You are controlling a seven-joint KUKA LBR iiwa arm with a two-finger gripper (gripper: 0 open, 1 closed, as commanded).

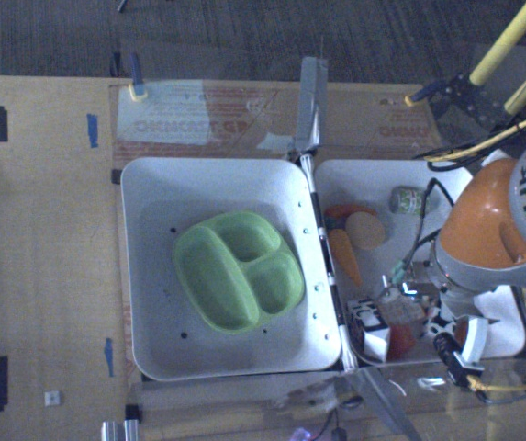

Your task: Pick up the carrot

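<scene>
1. Tool (408,294) sits low in the right bin (510,333), among clutter near its front edge; you can't tell its opening or whether it holds anything.
2. Carrot (344,255) lies just beside it, along the bin's left wall; approach top-down, jaws across its narrow width.
3. Carrot: orange, tapered, smooth. Tan round piece (366,231) touches its far end.
4. Left bin: glossy green divided plate (238,269).
</scene>
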